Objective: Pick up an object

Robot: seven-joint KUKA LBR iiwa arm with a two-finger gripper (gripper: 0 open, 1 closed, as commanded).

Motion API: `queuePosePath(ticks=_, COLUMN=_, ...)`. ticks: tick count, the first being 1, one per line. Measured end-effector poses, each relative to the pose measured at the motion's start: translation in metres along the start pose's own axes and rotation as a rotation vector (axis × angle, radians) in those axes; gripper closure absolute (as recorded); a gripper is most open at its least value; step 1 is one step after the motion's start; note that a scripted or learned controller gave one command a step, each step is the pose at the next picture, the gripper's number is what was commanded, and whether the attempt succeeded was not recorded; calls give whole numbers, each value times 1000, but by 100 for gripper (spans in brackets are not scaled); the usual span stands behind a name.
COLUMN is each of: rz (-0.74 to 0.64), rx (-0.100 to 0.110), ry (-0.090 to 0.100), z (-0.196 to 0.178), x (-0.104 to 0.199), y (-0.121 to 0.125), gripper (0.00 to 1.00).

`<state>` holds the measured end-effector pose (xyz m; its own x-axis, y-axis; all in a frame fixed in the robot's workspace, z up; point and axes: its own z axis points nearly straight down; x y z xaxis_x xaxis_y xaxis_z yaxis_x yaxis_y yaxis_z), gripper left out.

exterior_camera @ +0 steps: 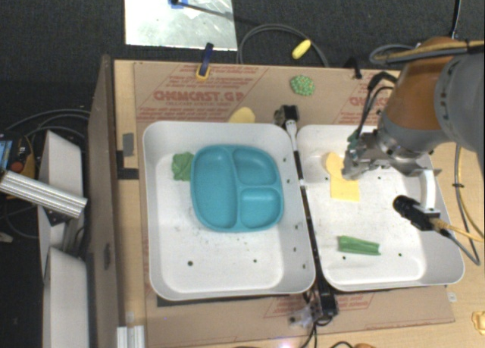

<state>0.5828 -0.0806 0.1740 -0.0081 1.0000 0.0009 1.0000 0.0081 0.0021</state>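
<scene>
Gripper (353,170) over yellow slab (345,189), mid-bin.

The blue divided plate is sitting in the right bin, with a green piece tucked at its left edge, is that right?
Not quite. The camera view shows the blue divided plate in the left bin, not the right one. The green piece is indeed tucked at its left edge. The right bin holds a yellow slice and a green stick.
</scene>
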Motion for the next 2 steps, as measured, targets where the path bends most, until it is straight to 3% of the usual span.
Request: queuePosePath(ticks=2, rz=9, rx=0, ry=-2, z=2, x=-67, y=-13, gripper=100)
